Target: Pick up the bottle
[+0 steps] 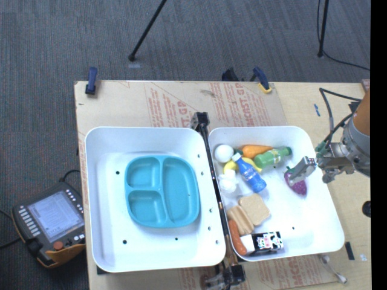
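Two shallow white bins (97, 162) sit side by side on the desk (151, 98). From the right, the grey metal hand (300, 170) hangs over the right bin, just above a purple rounded object (299, 187); whether it touches that object, or how far it is open, I cannot tell. The blue plastic bottle with a white cap (249, 175) lies well apart to its left, beside a green bottle (272, 157) and an orange carrot (257, 149). A turquoise divided plate (162, 191) lies in the left bin. Much of the arm is cut off at the right.
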Controlling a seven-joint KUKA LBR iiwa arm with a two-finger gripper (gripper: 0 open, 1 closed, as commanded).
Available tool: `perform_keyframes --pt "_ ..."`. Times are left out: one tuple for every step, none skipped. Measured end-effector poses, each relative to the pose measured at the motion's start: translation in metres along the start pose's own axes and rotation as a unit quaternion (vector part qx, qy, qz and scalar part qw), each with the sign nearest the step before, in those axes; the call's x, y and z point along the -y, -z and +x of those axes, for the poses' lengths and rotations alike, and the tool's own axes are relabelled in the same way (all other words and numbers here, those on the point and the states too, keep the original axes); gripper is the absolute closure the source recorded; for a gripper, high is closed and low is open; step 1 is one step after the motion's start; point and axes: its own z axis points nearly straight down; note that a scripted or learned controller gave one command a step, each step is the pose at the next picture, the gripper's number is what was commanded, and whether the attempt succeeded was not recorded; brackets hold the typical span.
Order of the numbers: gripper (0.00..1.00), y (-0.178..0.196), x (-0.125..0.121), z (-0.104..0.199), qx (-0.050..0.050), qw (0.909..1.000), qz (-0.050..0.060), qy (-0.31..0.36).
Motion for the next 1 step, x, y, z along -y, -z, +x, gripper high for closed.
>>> perform_keyframes --pt "1.00 0.0095 -0.0004 0.0004 -0.001 1.0000 0.001 0.001"
